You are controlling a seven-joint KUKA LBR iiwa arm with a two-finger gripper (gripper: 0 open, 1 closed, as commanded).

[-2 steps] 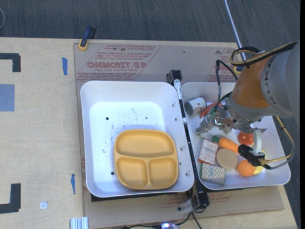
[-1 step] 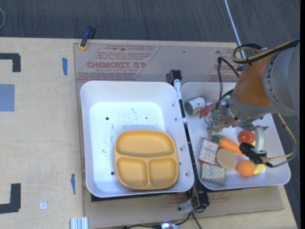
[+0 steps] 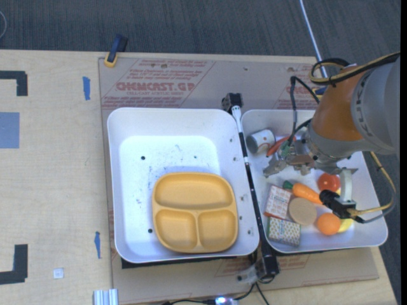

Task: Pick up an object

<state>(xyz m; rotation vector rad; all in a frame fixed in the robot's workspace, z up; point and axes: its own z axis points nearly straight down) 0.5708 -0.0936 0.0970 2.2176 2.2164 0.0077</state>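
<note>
Fingers point(image 3: 284, 164): we can't tell spread or pressed together, they sit low inside the right bin point(image 3: 375, 234), near its left wall. Relative to that bin: carrot point(image 3: 305, 192) mid-floor, round tan piece point(image 3: 303, 211) just below it, orange ball point(image 3: 328, 224) lower right. We see a yellow divided tray point(image 3: 194, 210) in the left bin point(image 3: 121, 170).
</note>
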